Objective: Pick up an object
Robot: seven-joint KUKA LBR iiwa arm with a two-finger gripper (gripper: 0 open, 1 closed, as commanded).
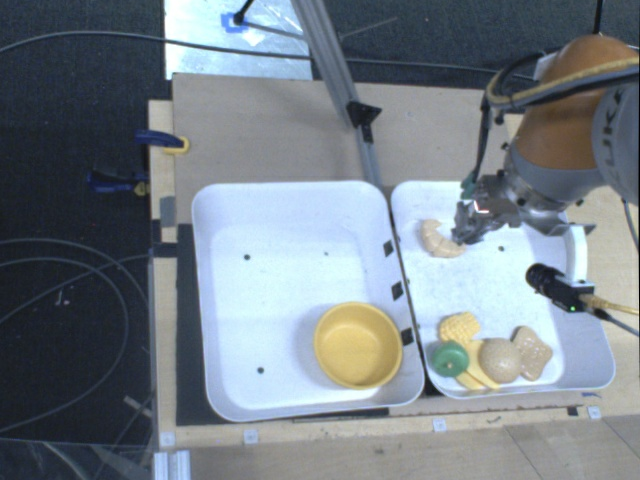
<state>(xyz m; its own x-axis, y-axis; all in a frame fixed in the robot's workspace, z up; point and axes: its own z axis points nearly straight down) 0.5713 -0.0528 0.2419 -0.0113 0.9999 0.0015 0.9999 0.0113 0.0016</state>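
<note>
Starting at the near edge: left bin (230,368) holds a yellow bowl (358,344) upright in its near right corner, close to the divider between the bins. Right bin (590,363) has a cluster packed into its near end: green round piece (449,358) at the near left, a yellow corn-like piece (459,326) just behind it, a tan rounded lump (498,360) beside those, and a waffle-textured tan piece (532,351) touching the lump on its right. Middle of the right bin floor is bare white. Further back, a pale curved croissant-like piece (439,240) lies near the far left of the right bin, well apart from the cluster. Gripper (468,230) is down at that piece's right end, tip just beside or touching it, can't tell which. Pincer state: cannot tell, dark tip too small and blurred to resolve. Arm comes in from the right, orange band (580,88) above the wrist. Beyond the bins, a blue-and-yellow clamp (150,158) sits on the bench's far left edge
</note>
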